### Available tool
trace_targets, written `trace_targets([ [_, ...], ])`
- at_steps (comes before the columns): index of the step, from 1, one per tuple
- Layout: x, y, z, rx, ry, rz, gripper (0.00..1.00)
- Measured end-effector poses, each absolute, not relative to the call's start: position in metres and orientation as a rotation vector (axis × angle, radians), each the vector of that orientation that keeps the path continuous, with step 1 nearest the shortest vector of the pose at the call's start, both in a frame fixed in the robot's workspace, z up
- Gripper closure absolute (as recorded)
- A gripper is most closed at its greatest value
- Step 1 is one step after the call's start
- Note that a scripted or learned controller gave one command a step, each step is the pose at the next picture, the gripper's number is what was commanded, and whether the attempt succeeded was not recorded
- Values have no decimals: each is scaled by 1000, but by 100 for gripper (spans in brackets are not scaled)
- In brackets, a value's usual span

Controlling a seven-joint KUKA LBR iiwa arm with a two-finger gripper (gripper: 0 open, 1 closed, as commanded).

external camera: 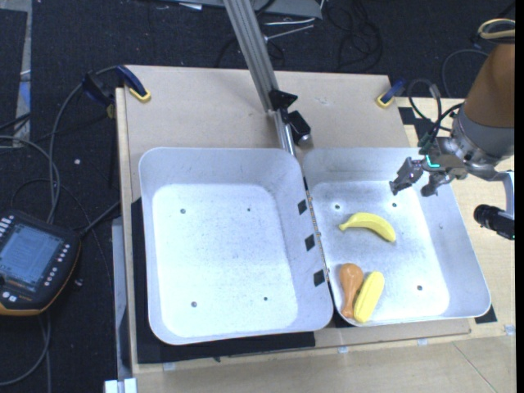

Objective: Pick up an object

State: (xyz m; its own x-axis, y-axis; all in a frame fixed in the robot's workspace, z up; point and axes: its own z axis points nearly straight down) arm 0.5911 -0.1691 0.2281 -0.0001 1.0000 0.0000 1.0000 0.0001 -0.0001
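Bench: pale wood, set on dark floor strewn with cables.
Left bin: white, shallow.
Right bin: white, touching the left bin — holds three things.
Arm: at right, over the right bin's far corner.
Gripper: fingers spread, grasping nothing.
Banana: mid-bin, well apart from the gripper.
Corn cob: near front edge — touching the drumstick.

Two bins sit side by side; the right bin holds a banana centrally, with a corn cob beside a drumstick near-left.
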Motion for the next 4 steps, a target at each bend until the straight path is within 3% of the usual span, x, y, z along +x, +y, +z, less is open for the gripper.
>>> trace_targets([
  [1, 591, -169, 228, -2221, -2221, 0, 0],
  [3, 596, -171, 142, -2219, -2219, 3, 0],
  [4, 599, -170, 98, -2223, -2226, -8, 0],
])
